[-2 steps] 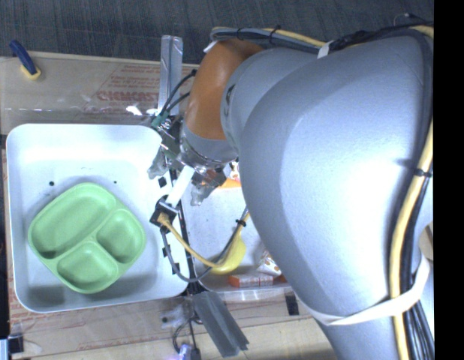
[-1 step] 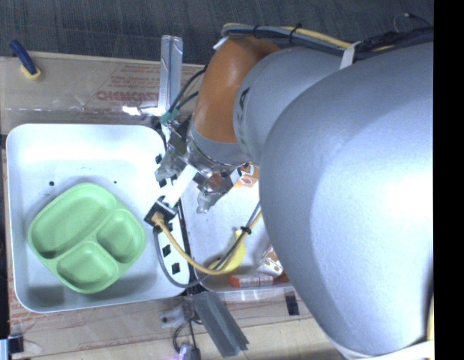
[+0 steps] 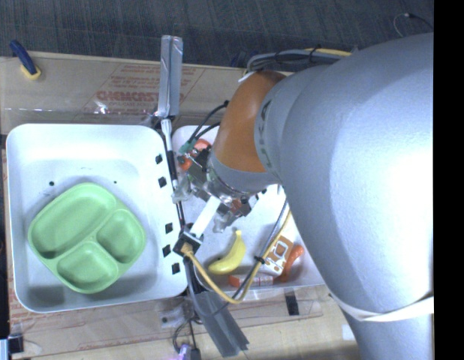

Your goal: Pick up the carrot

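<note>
1. While the arm point(image 3: 352, 171) covers most of the right bin point(image 3: 311, 280), I see its smooth grey shell and glossy orange band point(image 3: 239, 133) curving down toward the gripper point(image 3: 226, 212).
2. The gripper hangs low over the right bin, just above the banana; I cannot tell from here how it is set, nor whether it grips anything.
3. The banana point(image 3: 229, 257) is a short yellow crescent with a smooth skin, lying near the bin's front wall.
4. A small orange-red piece point(image 3: 233, 281) sits just in front of the banana; it may be the carrot, though too little shows to be sure.
5. Beside it lies a printed packet point(image 3: 277, 259) with an orange end.
6. In the left bin point(image 3: 37, 148) rests a matte green plate point(image 3: 85, 236), rounded, with three moulded compartments.
</note>
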Controlling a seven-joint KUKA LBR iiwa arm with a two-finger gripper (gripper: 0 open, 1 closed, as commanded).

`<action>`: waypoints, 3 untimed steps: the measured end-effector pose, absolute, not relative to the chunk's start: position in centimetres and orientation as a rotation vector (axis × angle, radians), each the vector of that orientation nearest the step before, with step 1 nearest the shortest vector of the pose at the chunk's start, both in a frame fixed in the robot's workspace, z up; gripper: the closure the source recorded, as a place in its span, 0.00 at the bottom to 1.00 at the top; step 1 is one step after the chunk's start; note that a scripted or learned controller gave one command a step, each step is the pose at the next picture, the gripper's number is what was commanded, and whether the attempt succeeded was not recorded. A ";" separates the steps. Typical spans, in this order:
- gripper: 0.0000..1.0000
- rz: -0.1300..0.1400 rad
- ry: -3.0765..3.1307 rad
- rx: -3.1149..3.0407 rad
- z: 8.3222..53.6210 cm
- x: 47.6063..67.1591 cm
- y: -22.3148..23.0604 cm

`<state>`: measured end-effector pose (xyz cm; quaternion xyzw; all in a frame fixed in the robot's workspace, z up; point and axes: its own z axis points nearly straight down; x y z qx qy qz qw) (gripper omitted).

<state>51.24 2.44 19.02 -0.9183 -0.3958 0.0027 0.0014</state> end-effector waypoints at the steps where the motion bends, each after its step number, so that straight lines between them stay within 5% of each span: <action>1: 0.00 0.005 -1.425 -2.797 19.0 58.2 -4.4; 2: 0.00 0.006 -1.410 -2.803 9.0 55.3 -9.2; 3: 1.00 0.009 -1.415 -2.799 10.0 55.3 -9.1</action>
